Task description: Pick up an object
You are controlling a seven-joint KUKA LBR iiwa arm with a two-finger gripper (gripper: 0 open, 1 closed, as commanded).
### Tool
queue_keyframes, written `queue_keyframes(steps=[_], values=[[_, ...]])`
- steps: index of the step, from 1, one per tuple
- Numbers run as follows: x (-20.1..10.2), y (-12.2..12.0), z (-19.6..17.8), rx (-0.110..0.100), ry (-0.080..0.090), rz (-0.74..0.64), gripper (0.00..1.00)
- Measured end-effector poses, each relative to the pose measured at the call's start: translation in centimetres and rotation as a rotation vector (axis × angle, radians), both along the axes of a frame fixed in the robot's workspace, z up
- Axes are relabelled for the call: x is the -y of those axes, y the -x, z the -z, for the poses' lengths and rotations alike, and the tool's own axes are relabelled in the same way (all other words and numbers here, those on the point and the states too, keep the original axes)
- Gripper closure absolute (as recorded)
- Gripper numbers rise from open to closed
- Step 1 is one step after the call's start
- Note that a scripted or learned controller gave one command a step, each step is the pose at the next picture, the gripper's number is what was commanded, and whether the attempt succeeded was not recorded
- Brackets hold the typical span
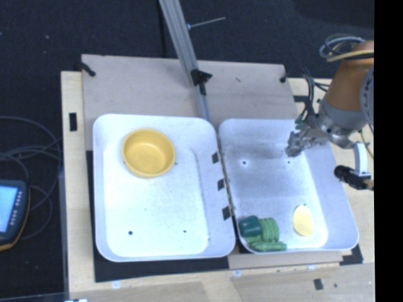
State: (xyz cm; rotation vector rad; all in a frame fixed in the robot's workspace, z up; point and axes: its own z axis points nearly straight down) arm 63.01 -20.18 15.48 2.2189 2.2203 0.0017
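My gripper [295,145] hangs over the upper part of the right bin [327,168], near its far-right wall. At this slant and size I cannot tell how it is set, and I see nothing held in it.

Candidate objects:

1. Yellow oval piece [303,221]. It lies on the floor of the right bin near the front-right corner, apart from the other items. I judge it light and rigid, with a smooth rounded surface that may slip under a pinch. I would take it across its narrow width, centred, so it does not squirt out sideways.

2. Green cluster [261,231]. It sits at the front edge of the right bin, just left of the yellow piece. It appears to be a darker block touching a ribbed, lighter green part; I cannot tell whether these are one item or several. The ribbing should give better friction, but the cluster lies close to the bin's front wall, which leaves little room on that side.

3. Yellow bowl [149,152]. It stands upright in the upper left of the left bin [107,219], well apart from my gripper. I judge it light, stiff plastic. The only workable hold is over the rim, one side inside and one outside.

The yellow oval piece has the clearest approach from above.
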Motion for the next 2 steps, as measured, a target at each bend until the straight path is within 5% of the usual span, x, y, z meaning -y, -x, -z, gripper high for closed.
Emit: queue_keyframes(steps=[2], values=[[-0.7, 0.1, -10.0, 0.003, 0.0, 0.001, 1.0]])
